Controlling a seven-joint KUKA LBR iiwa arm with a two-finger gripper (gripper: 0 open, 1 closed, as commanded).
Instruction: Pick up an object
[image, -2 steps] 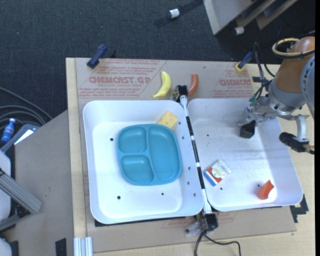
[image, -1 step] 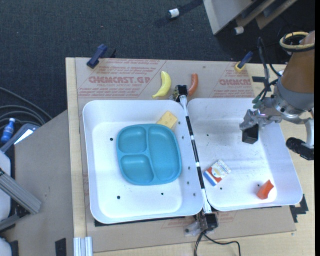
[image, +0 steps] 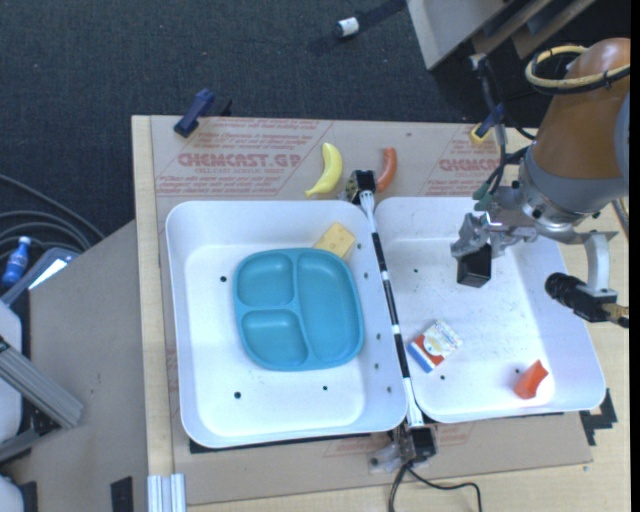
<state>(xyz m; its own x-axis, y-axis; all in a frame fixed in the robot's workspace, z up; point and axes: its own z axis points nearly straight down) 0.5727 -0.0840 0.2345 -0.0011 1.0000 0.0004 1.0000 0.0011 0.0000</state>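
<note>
End effector (image: 474, 268) low, pointing down

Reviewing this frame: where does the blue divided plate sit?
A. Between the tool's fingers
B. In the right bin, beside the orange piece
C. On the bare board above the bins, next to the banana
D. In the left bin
D. The blue divided plate lies flat on the floor of the left bin, with a yellow block at its upper edge; the tool hangs over the right bin.

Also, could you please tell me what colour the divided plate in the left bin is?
The divided plate is light blue, a turquoise shade, seen clearly in the camera view.
</note>
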